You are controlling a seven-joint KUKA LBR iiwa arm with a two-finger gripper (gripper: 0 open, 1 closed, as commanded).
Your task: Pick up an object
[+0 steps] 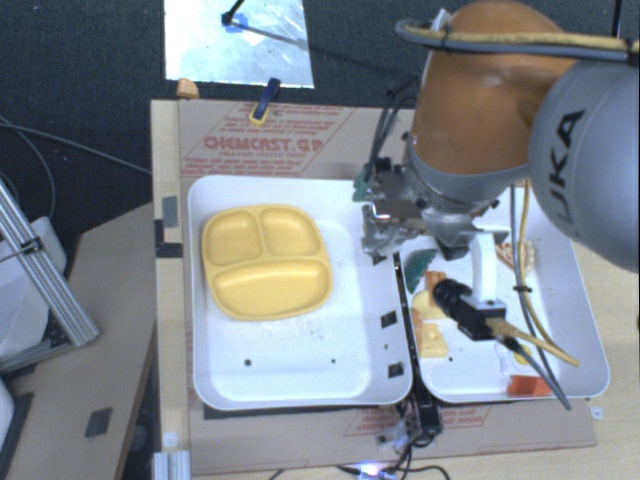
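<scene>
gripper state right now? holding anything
gripper: cannot be told; it is down at the divider between the two bins, above the objects in the right bin.

The left bin offers open floor around the yellow tray; the arm and scattered objects crowd the right bin.

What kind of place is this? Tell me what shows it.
Likely a robotics lab test bench, not a kitchen: a KUKA arm works over two white bins, one holding a yellow divided plate, on a cardboard sheet beside aluminium framing.
</scene>
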